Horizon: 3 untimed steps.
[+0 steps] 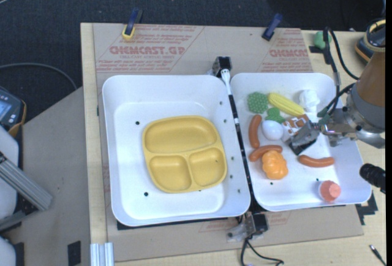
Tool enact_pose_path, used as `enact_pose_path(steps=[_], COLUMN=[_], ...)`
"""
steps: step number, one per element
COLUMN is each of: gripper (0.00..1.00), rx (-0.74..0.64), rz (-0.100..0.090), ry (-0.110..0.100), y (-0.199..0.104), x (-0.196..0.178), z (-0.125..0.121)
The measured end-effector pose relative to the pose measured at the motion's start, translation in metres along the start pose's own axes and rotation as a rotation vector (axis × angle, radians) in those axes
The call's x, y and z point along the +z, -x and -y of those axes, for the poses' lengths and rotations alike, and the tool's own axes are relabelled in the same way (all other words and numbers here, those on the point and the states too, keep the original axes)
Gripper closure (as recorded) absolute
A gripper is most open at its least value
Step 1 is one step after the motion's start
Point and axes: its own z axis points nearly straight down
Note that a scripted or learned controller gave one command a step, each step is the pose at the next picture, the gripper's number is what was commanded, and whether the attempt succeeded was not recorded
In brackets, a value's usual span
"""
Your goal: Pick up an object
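Note:
The right bin holds several toy foods: a yellow corn cob, a knobbly green piece, a white egg, an orange pepper, three reddish sausages, a white piece and a pink piece. My gripper is down low in the middle of this bin, just right of the egg and above the right-hand sausage. Its dark body hides whatever lies directly beneath it.
The left bin holds a yellow divided plate. A ridge where the two bin walls meet runs between them. Clamps grip the board's far edge. Cables trail at the right.

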Motion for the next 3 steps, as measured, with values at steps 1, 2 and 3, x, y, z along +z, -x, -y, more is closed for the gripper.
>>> enact_pose_path(steps=[1,2,3], gripper=[0.00,0.00,0.00], rx=[0.000,0.002,0.002], rz=[-0.002,0.006,0.007], ry=[-0.007,0.012,0.014], y=[-0.006,0.000,0.001], x=[0.062,0.107,0.118], z=[0.004,0.004,0.002])
